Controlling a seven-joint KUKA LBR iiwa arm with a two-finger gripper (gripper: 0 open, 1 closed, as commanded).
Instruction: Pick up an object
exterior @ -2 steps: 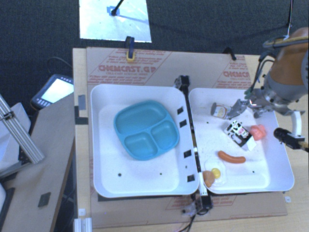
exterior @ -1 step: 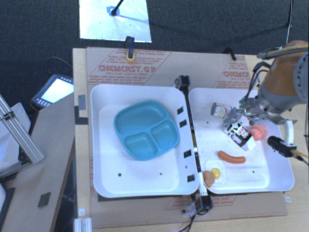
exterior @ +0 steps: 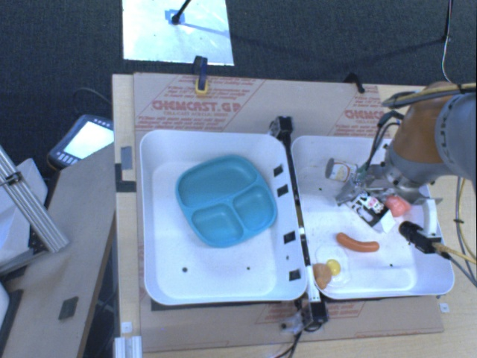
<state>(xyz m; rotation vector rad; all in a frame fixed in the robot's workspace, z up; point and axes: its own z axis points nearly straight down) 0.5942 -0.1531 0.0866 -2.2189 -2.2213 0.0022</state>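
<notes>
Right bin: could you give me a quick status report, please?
Gripper low in right bin. Sausage and fried egg lie loose nearer the camera. Blue tray in left bin.

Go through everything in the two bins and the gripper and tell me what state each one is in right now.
Blue divided plate: lying flat in the left bin, right side up.
Sausage: lying loose on the floor of the right bin.
Fried egg toy: flat near the right bin's front edge.
Pink item: beside the gripper, not lifted.
Gripper: low in the right bin, holding nothing that can be seen.
</notes>
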